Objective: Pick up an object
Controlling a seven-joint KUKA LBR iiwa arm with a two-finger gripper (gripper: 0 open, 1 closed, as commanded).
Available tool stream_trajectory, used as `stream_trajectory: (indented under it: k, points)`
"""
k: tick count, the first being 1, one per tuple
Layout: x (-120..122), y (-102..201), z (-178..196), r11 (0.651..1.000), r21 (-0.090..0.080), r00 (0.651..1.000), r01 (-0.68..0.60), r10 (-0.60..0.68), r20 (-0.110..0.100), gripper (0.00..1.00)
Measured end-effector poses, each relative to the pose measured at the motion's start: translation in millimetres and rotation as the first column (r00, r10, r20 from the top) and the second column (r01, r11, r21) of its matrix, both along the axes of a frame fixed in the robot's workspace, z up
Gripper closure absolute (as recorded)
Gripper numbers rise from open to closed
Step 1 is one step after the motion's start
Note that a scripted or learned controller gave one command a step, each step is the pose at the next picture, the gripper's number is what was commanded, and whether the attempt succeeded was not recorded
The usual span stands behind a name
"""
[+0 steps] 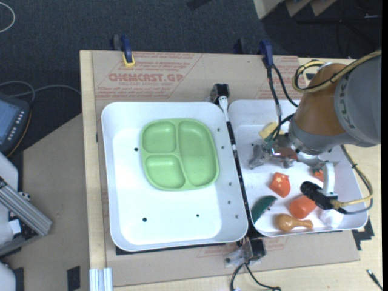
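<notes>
Right bin (242, 117), orange toy (279, 184) just below hand (262, 154)

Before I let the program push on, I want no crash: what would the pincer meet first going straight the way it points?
Probably bare floor of the right bin. The pincer points left and down, and nothing lies just ahead. Further left stands the wall shared with the left bin. Depth is hard to judge.

This is a robotics lab or test cell. A grey and orange industrial arm (339, 108) reaches over a brown paper-covered bench (176, 71) held by blue clamps (127, 46), with two white bins (121, 223) fixed side by side, loose cables (276, 86), dark carpet (91, 11), and aluminium framing (24, 208) at left.
</notes>
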State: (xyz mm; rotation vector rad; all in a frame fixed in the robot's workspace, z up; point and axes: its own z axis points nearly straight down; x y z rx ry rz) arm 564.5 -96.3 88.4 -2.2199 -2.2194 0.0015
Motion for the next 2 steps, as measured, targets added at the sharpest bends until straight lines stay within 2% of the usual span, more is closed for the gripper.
stream_trajectory:
  k: [1,2]
  points:
    - [0.1,-0.3,10.6,1.000,-0.001,1.000,0.002,-0.002,0.003,1.00]
    - [3.4,0.1,74.1,1.000,-0.003,1.000,-0.001,0.001,0.009,1.00]
